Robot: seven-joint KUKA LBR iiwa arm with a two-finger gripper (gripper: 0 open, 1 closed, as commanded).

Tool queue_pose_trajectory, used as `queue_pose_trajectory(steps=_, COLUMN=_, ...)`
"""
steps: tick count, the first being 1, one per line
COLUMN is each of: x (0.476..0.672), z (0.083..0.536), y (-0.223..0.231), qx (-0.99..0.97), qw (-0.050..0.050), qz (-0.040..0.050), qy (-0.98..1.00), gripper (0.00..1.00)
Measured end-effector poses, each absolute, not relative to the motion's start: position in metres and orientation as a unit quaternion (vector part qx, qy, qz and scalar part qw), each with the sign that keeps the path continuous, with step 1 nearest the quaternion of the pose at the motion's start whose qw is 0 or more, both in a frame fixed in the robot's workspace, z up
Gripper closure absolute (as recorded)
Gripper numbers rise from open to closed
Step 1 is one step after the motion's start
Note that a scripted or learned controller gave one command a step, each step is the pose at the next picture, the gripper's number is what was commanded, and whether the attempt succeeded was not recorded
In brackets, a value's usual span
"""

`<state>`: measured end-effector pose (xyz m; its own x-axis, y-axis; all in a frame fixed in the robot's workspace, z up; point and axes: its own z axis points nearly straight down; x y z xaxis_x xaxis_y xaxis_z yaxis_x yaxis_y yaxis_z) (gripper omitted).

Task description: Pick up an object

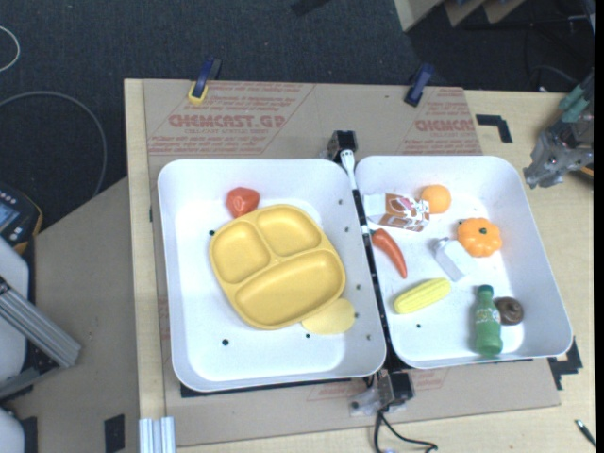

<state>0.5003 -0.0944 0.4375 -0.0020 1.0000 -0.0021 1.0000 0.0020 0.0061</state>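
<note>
The gripper (563, 154) sits at the right edge of the frame, above and outside the right bin (528, 333), and whether it is open or closed cannot be told from here. In the right bin lie an orange (435, 198), a pumpkin (478, 237), a packet (406, 212), a red pepper (389, 252), a white block (448, 259), a corn cob (421, 295), a green bottle (487, 321) and a donut (510, 310) just beside that bottle. Over in the left bin (179, 328), a yellow tray (276, 264) fills the middle, with a tomato (243, 200) at its upper left and a yellow piece (330, 318) tucked at its lower right.
</note>
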Motion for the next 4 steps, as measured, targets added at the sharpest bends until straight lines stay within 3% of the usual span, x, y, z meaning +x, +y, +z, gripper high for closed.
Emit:
queue_pose_trajectory(steps=1, x=0.477, z=0.305, y=-0.041, qx=0.705, qw=-0.007, qz=-0.0046, qy=0.709, gripper=1.00)
queue_pose_trajectory(steps=2, x=0.529, z=0.236, y=-0.015, qx=0.706, qw=-0.003, qz=-0.0017, qy=0.708, gripper=1.00)
queue_pose_trajectory(steps=3, x=0.543, z=0.184, y=0.086, qx=0.703, qw=-0.004, qz=-0.0012, qy=0.711, gripper=1.00)
queue_pose_trajectory(steps=4, x=0.478, z=0.327, y=0.089, qx=0.706, qw=0.002, qz=0.0057, qy=0.708, gripper=1.00)
